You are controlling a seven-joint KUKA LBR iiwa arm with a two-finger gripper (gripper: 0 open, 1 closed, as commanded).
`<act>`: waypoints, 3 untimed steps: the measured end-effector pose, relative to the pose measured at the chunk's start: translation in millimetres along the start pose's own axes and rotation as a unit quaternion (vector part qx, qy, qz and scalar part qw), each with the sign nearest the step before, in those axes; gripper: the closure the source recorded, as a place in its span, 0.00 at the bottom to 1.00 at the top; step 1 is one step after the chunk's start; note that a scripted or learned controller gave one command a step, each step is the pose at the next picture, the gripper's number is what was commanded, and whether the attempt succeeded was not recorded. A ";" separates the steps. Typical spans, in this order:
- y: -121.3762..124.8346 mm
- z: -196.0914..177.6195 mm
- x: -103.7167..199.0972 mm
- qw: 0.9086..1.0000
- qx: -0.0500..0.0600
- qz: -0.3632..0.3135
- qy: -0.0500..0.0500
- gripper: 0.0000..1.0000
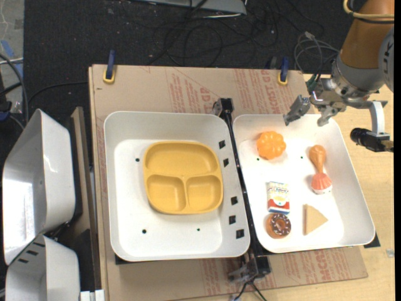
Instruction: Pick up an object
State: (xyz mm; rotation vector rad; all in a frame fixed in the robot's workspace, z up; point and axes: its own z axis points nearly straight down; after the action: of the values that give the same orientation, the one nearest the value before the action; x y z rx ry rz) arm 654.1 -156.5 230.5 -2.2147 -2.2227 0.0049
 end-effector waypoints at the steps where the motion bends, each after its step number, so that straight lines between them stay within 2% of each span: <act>1: -6.8 55.1 8.4 1.000 0.000 0.001 0.000 0.00; 2: -5.4 99.8 13.7 1.000 -0.001 0.000 0.000 0.00; 3: -3.9 86.0 13.3 1.000 -0.004 0.000 -0.001 1.00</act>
State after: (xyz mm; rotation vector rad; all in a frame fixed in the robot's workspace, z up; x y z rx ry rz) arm 649.8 -143.2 144.5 -2.2192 -2.2274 -0.0013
